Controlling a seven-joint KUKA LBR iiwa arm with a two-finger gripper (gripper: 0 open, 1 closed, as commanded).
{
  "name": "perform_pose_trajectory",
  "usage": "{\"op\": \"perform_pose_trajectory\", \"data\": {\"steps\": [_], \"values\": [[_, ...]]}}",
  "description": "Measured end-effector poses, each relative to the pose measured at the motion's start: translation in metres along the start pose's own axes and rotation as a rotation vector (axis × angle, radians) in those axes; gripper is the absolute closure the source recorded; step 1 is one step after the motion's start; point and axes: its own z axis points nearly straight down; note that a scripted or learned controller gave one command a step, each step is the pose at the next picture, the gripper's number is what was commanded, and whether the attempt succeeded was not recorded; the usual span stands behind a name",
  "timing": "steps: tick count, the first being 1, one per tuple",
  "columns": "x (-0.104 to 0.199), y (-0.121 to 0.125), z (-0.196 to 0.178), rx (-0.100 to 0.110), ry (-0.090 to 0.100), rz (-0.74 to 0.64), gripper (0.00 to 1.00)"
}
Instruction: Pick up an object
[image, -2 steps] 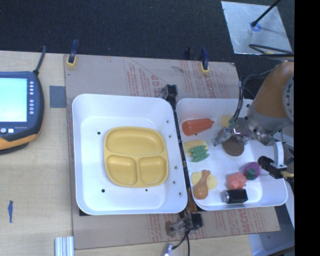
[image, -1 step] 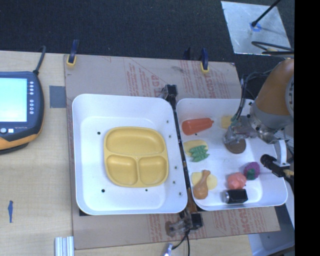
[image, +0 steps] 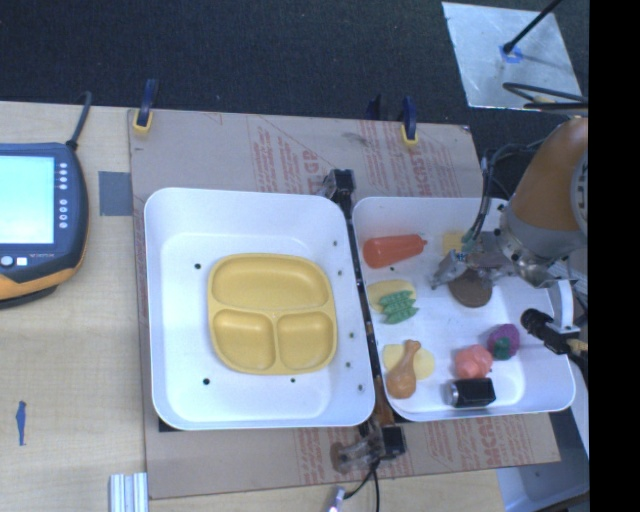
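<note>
The brown round object (image: 471, 291) lies in the right bin (image: 545, 400), near its far-right part, and the gripper (image: 462, 268) hangs just above it; whether the jaws are spread or pinching cannot be told. The step looks like the reach before a grasp. Next calls for a straight descent and a clean close on it. Going near to far: a black can (image: 470, 392), a pink piece (image: 472, 360), a chicken leg (image: 402, 368), a purple-green piece (image: 503, 340), green beans (image: 394, 303), then an orange carrot (image: 393, 249). None crowds it. The yellow tray (image: 272, 311) sits in the left bin (image: 180, 400).
</note>
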Motion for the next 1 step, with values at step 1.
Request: {"op": "perform_pose_trajectory", "data": {"steps": [1], "values": [[-0.001, 0.0, -0.0103, 0.001, -0.001, -0.001, 1.0]]}}
